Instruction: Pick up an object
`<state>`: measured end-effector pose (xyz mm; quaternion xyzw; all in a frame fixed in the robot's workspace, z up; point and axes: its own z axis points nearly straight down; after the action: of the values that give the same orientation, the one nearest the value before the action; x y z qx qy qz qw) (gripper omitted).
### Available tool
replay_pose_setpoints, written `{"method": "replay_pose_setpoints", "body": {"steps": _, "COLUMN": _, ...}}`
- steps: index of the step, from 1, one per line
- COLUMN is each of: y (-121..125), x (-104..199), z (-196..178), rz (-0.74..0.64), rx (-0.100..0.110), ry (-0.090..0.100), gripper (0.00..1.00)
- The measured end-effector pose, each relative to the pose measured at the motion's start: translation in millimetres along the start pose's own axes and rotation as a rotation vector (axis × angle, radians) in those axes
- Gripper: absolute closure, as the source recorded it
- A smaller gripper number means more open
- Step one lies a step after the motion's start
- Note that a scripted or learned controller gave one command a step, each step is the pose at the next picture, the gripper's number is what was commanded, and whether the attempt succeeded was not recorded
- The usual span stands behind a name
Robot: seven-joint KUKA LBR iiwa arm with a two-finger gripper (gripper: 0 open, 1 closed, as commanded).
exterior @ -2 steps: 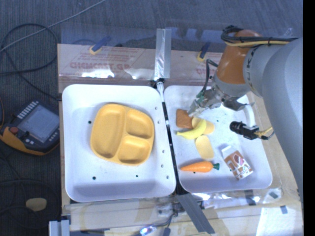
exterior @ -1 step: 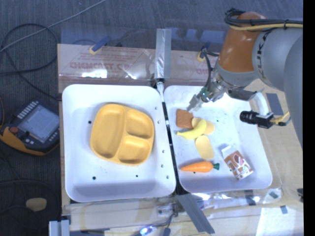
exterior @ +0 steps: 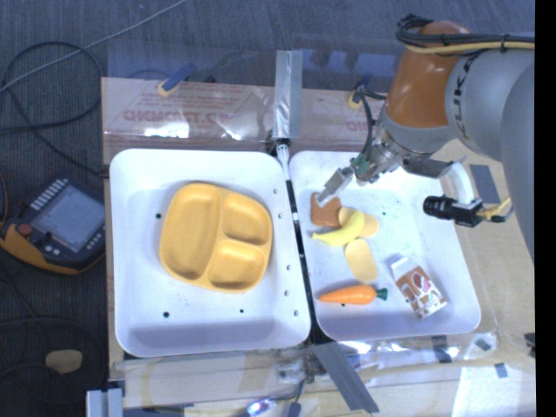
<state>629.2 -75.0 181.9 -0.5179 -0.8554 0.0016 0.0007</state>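
Two white bins sit side by side, and the gripper point(exterior: 333, 189) is dipped into the right bin point(exterior: 452, 315), its tip right over the brown piece point(exterior: 323, 214) by the banana point(exterior: 340, 232), probably lining up a grab there, though whether the jaws are spread or clamped I cannot tell. Carrot point(exterior: 347, 295), carton point(exterior: 419, 288) and a pale yellow piece point(exterior: 360, 260) lie nearer the front, while the left bin point(exterior: 139, 328) holds a yellow tray point(exterior: 217, 236). All this sits on a cardboard-topped bench point(exterior: 191, 111) over grey carpet point(exterior: 52, 16), cables trailing, a pendant point(exterior: 54, 224) at left.
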Motion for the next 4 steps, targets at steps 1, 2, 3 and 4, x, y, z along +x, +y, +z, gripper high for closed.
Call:
{"method": "replay_pose_setpoints", "body": {"steps": 1, "y": -9.2, "x": 4.9, "z": -0.2, "rz": -0.241, "rx": -0.001, "ry": 0.0, "gripper": 0.0}}
{"method": "replay_pose_setpoints", "body": {"steps": 2, "y": 1.8, "x": -2.7, "z": 0.1, "rz": -0.271, "rx": -0.001, "ry": -0.001, "gripper": 0.0}}
{"method": "replay_pose_setpoints", "body": {"steps": 3, "y": 6.3, "x": -27.4, "z": 89.5, "rz": -0.376, "rx": -0.005, "ry": 0.0, "gripper": 0.0}}
{"method": "replay_pose_setpoints", "body": {"steps": 4, "y": -3.9, "x": -50.4, "z": 91.6, "rz": -0.502, "rx": -0.005, "ry": -0.005, "gripper": 0.0}}
